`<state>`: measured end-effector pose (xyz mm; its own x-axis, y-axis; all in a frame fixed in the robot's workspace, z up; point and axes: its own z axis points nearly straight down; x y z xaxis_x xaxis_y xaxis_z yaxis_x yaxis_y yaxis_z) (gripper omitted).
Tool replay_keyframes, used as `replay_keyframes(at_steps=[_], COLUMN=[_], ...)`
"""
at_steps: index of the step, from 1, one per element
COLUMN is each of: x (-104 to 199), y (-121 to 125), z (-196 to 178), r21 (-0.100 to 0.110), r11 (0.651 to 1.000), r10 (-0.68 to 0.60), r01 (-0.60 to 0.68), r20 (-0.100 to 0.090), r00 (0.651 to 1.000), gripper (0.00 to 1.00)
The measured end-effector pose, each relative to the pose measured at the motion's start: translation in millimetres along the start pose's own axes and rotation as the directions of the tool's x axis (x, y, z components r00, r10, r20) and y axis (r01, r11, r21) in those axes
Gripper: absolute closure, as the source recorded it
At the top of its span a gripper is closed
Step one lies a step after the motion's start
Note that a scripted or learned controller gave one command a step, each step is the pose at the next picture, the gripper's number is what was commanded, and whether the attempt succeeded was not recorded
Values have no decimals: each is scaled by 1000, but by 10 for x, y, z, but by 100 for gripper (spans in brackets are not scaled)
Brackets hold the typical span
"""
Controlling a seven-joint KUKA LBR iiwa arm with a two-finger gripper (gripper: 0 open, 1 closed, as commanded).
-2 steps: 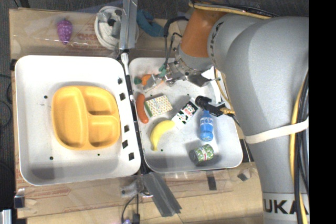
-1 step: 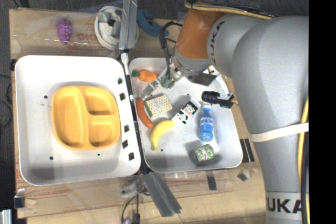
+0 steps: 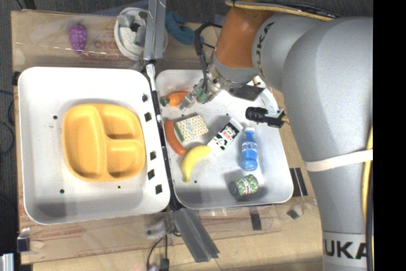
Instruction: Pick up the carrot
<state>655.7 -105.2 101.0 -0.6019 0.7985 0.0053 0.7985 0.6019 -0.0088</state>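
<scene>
The claw (image 3: 195, 96) sits low in the upper left corner of the right bin (image 3: 279, 155), its tip pressed against the right end of the carrot (image 3: 177, 99). The view is too small and cluttered there to tell how the claw is set, or whether the carrot is caught in it. The carrot lies on the bin floor near the left wall, close by the divider between the two bins.

The arm (image 3: 317, 73) comes in from the right as a thick grey mass, bends over the bin's far edge, and turns down and leftward; the orange band (image 3: 238, 41) sits just above the wrist, beyond the bin's upper rim. A black cable loops beside the wrist.

Just below the carrot lies a checked packet (image 3: 191, 127), tilted, resting over a reddish-orange curved thing (image 3: 174, 139). A banana (image 3: 193, 160) lies below that, touching it. To the right come a black and white carton (image 3: 224, 136), a blue bottle (image 3: 249, 150) standing lengthwise, and a green can (image 3: 245, 185) on its side near the lower rim.

The left bin (image 3: 38, 105) holds a yellow divided tray (image 3: 104, 139). Beyond the bins, on the bench, lie a purple grape bunch (image 3: 78, 36) and a white coil (image 3: 132, 32).
</scene>
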Motion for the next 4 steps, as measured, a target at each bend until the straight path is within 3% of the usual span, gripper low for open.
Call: replay_keyframes(at_steps=[2,3,4], x=[74,-37,159], y=[7,-13,-147], z=[-20,59,100], r21=[-5,-4,-5], r11=[998,971,970], r10=[60,-239,244], r01=[-60,239,-244], r20=[3,8,0], r00=[998,971,970], gripper=[100,100,100])
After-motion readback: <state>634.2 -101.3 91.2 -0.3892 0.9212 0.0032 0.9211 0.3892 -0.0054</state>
